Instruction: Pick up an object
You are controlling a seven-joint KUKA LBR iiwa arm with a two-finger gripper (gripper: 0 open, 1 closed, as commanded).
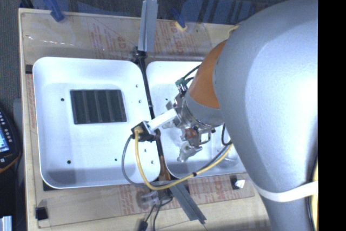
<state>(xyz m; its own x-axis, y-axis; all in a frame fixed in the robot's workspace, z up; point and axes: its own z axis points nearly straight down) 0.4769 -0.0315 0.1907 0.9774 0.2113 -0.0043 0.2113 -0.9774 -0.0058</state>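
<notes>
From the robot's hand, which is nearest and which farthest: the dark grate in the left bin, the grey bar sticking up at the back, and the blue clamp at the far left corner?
1. Grate: in the left bin, left of the hand.
2. Grey bar: upright at the back, between the bins.
3. Blue clamp: far left corner of the bench.

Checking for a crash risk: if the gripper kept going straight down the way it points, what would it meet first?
Probably the bare floor of the right-hand shallow white bin; the two-finger gripper points down into it, though depth is unclear.
</notes>
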